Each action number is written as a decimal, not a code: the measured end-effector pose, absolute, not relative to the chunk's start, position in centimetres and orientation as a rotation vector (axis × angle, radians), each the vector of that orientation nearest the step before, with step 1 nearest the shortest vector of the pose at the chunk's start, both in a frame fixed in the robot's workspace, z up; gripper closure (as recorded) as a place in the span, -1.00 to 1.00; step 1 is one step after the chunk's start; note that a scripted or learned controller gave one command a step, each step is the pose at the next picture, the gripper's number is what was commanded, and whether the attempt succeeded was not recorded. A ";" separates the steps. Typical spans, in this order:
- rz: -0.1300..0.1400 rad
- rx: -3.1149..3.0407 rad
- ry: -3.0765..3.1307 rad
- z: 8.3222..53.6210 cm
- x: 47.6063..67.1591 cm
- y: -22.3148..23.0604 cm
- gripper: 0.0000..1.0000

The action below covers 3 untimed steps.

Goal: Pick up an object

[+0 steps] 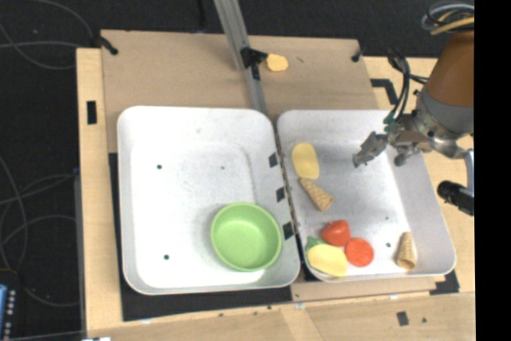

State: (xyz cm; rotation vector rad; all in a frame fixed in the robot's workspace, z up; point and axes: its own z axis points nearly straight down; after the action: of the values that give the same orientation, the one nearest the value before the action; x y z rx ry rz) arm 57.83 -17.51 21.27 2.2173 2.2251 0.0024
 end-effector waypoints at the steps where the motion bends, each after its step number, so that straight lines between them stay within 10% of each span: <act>1: 0.003 2.218 2.225 21.3 57.8 -17.5 -1.00; 3: -0.007 2.223 2.221 10.8 58.0 -18.1 -1.00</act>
State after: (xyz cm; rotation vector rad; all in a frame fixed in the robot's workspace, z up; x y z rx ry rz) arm 57.99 -18.12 10.81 2.2233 2.2214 -0.0071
